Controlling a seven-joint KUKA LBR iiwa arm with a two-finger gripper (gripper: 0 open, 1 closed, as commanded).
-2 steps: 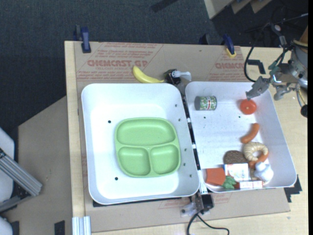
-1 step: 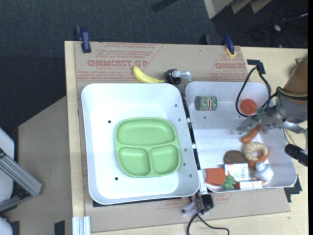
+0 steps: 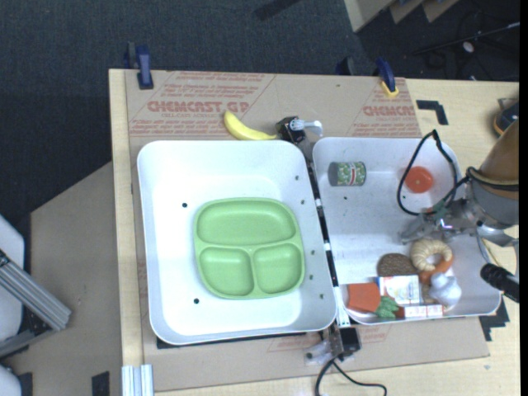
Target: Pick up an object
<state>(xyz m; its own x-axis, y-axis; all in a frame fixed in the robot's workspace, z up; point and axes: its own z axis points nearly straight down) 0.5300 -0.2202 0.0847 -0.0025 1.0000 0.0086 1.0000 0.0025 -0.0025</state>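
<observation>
The right bin [image 3: 363,221] holds several small objects. A green-labelled can [image 3: 346,173] lies on its side at the back, and a red-orange round piece [image 3: 419,180] sits at the back right. Toward the front are a tan ring-shaped pastry [image 3: 431,256], a brown round cookie [image 3: 397,264], a white carton [image 3: 400,287], an orange-red box [image 3: 361,297] and a small green toy [image 3: 388,307]. My gripper [image 3: 429,223] reaches in over the bin's right rim and hangs just behind the pastry, right of the bin's middle. I see nothing held in it.
The left bin [image 3: 165,221] holds a green divided plate [image 3: 247,247]. A banana [image 3: 247,130] and a small black-and-white object [image 3: 299,128] lie on the bench behind the bins. A black cable [image 3: 417,157] loops over the right bin's back corner.
</observation>
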